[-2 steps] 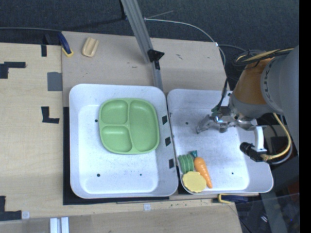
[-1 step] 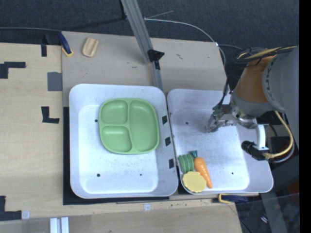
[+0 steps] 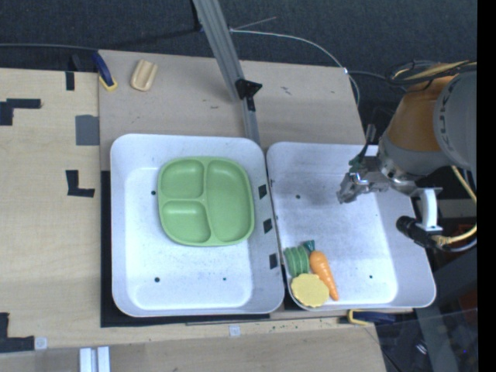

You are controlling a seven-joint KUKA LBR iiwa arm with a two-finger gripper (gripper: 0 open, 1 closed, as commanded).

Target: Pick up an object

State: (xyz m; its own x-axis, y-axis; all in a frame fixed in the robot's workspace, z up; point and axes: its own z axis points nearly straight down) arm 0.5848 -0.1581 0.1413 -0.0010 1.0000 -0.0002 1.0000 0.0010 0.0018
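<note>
Orange and tapered, the toy carrot [image 3: 323, 274] lies in the near left corner of the right bin [image 3: 403, 285], touching a yellow disc [image 3: 310, 291] and a green ribbed piece [image 3: 297, 258]. We see the claw [image 3: 348, 192] over the same bin's far half, well apart from these; whether it is clenched or released we cannot tell. We note a green divided plate [image 3: 206, 201] in the left bin [image 3: 132, 285] on the tabletop [image 3: 46, 208].

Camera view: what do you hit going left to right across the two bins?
Green divided plate in the left bin → toy vegetables, the carrot among them, at the right bin's near-left corner → gripper over that bin's right part.
</note>
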